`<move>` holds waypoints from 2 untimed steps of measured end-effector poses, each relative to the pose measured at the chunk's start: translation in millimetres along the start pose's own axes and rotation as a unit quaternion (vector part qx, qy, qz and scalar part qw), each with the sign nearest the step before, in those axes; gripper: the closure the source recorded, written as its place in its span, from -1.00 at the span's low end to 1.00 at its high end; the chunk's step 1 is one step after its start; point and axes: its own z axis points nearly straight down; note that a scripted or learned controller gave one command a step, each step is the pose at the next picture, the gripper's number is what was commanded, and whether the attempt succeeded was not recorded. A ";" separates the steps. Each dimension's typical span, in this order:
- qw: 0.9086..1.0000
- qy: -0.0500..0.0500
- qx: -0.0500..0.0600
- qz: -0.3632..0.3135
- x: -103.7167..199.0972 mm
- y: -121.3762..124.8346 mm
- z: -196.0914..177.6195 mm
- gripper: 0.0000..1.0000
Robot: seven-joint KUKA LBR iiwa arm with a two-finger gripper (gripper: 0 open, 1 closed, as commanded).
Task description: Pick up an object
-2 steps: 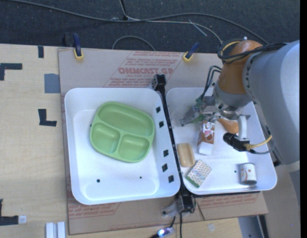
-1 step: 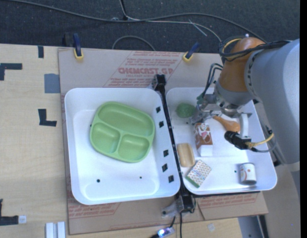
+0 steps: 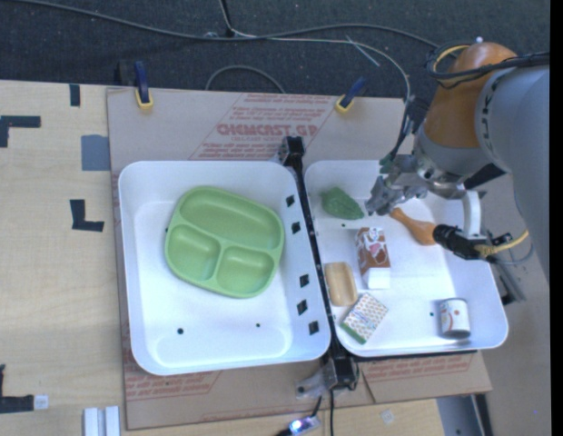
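Green soft object point(image 3: 340, 203) lies in the right bin point(image 3: 486, 334), just beside the tool point(image 3: 381, 198), whose grip state I cannot tell. Nothing looks lifted yet; the pick remains undone.

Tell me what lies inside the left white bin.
Inside the left white bin lies one light green plastic tray with three compartments. Whatever is under the tray is covered.

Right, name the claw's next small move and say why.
Probably a short drop straight down: the claw hovers in the right bin, just beside the green object, with nothing visibly held, so lowering toward that nearest item looks sensible.
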 end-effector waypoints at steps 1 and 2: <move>1.000 0.000 -0.001 -0.001 -0.3 6.7 -62.7 1.00; 1.000 0.000 0.001 -0.001 0.7 7.5 -84.9 1.00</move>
